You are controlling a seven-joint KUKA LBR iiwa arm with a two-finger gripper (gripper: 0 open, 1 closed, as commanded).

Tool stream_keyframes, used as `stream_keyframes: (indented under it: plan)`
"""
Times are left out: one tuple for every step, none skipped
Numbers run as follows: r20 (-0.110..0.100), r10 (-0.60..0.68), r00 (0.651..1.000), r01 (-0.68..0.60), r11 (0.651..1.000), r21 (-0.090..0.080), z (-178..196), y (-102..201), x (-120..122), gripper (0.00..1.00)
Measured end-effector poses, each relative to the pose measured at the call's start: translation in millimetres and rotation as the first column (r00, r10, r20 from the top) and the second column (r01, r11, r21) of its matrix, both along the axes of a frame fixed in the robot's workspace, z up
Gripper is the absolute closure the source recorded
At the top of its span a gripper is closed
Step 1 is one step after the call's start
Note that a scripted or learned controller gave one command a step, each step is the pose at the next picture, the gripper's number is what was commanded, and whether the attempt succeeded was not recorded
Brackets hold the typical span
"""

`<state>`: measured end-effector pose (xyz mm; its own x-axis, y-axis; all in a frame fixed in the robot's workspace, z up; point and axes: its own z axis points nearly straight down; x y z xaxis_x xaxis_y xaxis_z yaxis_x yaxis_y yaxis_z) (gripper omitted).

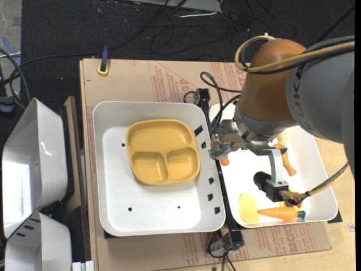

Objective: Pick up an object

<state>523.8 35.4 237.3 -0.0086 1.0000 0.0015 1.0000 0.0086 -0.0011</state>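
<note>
Okay, camera view: 2 white bins side by side on the bench. Left bin point(113, 208) holds 1 yellow divided plate point(163, 151) with 3 compartments, lying flat in the bin's upper half. Grey arm point(321, 89) reaches in from the right over the right bin point(321, 208). Gripper point(221, 145) sits at that bin's left wall, near the seam between bins; cannot tell if the claw is spread or pressed together. Small orange bit point(224, 162) just below it. Orange carrot point(276, 212) lies along the near edge, tip touching a pale yellow disc point(248, 206). Another orange piece point(289, 162) farther right, partly hidden.
</note>
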Motion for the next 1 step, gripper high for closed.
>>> stream_keyframes:
  plan:
    - [-0.001,-0.001,1.0,0.001,1.0,-0.001,-12.9,50.3,-2.2,1.0]
